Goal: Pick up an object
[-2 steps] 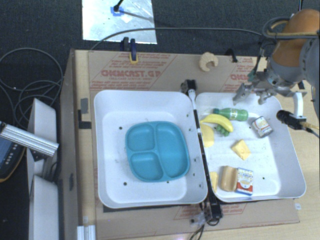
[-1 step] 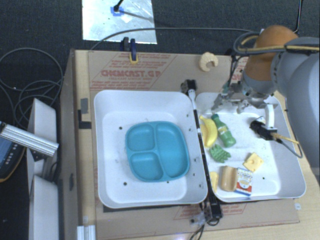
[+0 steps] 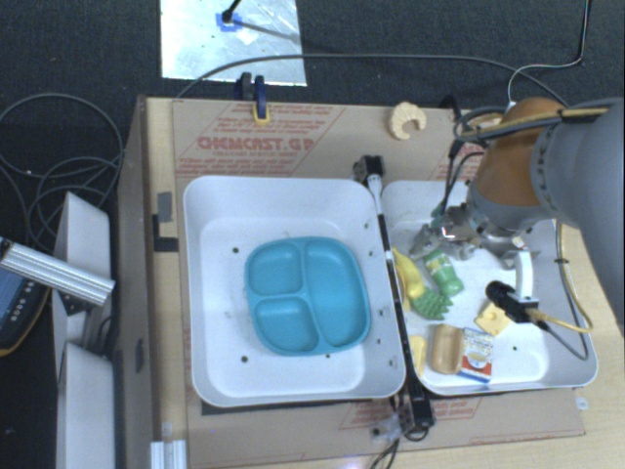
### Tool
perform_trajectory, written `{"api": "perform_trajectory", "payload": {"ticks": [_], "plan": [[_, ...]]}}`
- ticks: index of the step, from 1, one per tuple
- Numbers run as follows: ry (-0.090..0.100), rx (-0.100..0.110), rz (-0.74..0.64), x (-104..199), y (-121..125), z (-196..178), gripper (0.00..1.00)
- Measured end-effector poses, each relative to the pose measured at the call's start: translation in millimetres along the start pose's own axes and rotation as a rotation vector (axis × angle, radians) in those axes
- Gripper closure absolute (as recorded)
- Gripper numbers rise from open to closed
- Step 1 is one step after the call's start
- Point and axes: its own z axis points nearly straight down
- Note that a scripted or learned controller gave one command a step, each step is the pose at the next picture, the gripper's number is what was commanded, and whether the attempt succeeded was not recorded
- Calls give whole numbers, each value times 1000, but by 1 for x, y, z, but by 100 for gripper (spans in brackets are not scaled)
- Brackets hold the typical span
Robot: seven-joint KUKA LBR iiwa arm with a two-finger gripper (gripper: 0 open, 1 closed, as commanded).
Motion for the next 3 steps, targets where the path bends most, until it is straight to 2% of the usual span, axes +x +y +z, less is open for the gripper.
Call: {"api": "perform_trajectory", "payload": {"ticks": [1, 2, 3], "plan": [[1, 0, 0, -17, -69, 0, 0], [2, -2, -3, -3, -21, 0, 0], [2, 0, -1, 5, -37, 0, 0]]}}
